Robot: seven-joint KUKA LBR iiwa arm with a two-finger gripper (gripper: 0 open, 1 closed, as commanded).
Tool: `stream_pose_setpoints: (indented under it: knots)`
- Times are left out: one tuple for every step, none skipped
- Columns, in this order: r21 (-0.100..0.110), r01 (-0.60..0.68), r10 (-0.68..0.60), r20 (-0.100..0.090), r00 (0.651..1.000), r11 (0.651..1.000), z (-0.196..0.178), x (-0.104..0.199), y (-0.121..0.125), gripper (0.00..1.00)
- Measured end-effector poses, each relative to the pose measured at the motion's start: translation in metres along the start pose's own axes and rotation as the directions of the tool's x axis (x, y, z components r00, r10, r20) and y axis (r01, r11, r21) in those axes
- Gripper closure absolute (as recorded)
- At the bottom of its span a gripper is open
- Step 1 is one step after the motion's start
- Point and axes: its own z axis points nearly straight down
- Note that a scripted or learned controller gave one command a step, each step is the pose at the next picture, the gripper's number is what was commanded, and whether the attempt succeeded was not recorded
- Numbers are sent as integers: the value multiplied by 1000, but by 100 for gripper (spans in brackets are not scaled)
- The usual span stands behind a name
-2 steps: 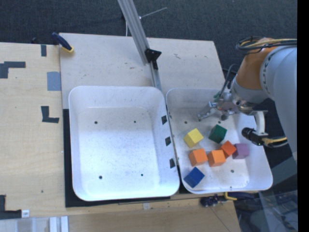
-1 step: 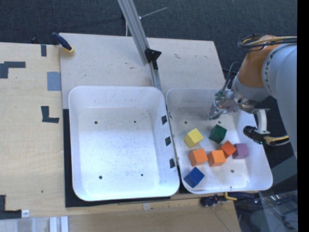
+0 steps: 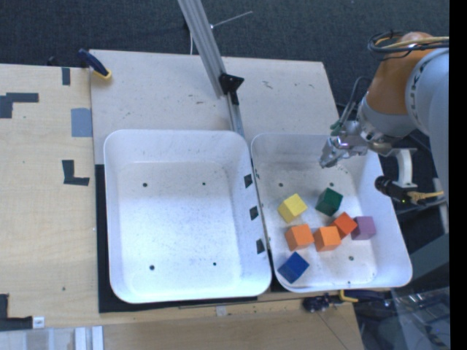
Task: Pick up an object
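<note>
Several small blocks lie in the right bin [image 3: 306, 155]: a yellow one [image 3: 292, 207], a dark green one [image 3: 330, 200], two orange ones [image 3: 298, 235] [image 3: 327, 238], a red-orange one [image 3: 345, 224], a purple one [image 3: 364, 227] and a blue one [image 3: 293, 267]. My gripper [image 3: 332, 157] hangs over the bin's far right part, above and behind the green block, with nothing visible between its fingers. It stands apart from all the blocks.
The left bin [image 3: 175, 217] sits beside the right one. A slanted metal rail [image 3: 208, 42] runs down to the seam between the bins. A yellow and blue clamp [image 3: 95, 63] lies at the bench's far left.
</note>
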Motion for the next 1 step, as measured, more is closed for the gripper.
stream_pose_setpoints:
  knots:
    - [-1,-1,1,1,1000,1000,-61,2,-6,100]
